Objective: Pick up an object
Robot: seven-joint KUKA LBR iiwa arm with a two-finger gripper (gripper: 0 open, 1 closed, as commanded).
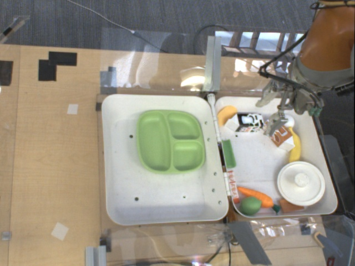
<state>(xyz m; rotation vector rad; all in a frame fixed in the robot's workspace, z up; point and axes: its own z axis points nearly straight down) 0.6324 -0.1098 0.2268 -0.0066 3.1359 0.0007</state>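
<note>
Smooth matt green plastic divided plate [170,141], glossy white plastic bins [119,204], pale wood-grain bench [50,165], shiny white lidded bowl [300,182], glossy yellow banana [294,145]

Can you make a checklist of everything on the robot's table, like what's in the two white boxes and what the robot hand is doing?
Surface: wooden bench, two white bins side by side.
Left bin: green divided plate.
Right bin: banana, carrot, green fruit, white round lidded container, small printed carton, orange piece.
Clutter: black tape marks on bench.
Gripper: over right bin's far side; holding nothing visible.
Cables: thin cable across floor.
Surroundings: grey carpet.
</note>
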